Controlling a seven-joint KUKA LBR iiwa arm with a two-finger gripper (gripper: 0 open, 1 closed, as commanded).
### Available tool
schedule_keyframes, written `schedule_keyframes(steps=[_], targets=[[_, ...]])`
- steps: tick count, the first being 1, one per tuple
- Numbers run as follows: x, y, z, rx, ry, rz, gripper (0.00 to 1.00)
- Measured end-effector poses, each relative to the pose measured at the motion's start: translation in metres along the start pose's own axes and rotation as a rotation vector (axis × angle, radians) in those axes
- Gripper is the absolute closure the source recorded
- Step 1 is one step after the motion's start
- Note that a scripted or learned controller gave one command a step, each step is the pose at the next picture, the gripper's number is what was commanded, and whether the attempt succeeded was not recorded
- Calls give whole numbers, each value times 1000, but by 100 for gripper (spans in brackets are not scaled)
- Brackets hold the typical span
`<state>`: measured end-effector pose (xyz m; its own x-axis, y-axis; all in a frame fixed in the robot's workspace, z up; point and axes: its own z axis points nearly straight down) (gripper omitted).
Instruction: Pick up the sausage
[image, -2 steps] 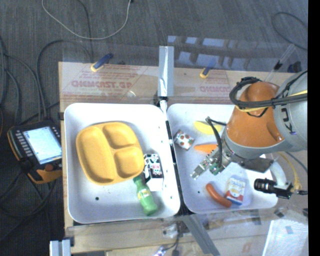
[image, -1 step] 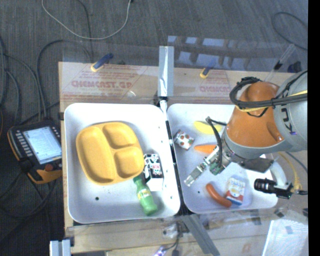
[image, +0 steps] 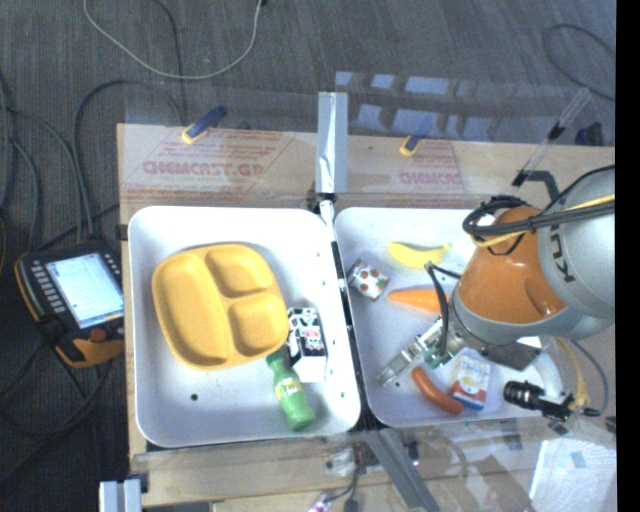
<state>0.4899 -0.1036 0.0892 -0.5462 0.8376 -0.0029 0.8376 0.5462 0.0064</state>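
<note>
The sausage (image: 437, 391) lies in the right bin (image: 375, 400), near side, not yet lifted. The gripper (image: 398, 367) hovers just left of it, fingers apart and holding nothing. That bin also holds a carrot (image: 412, 298), banana (image: 418, 254) and a small packet (image: 470, 383). The left bin (image: 150, 400) holds a yellow tray (image: 218, 305) and green bottle (image: 291, 395).

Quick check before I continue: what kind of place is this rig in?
Most likely a robotics lab: two white bins of toy food such as the sausage on a bench, a teach pendant and loose cables on carpet.
</note>
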Motion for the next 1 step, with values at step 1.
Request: schedule_keyframes(steps=[1], targets=[[-1, 3, -10, -6, -2, 0, 100]])
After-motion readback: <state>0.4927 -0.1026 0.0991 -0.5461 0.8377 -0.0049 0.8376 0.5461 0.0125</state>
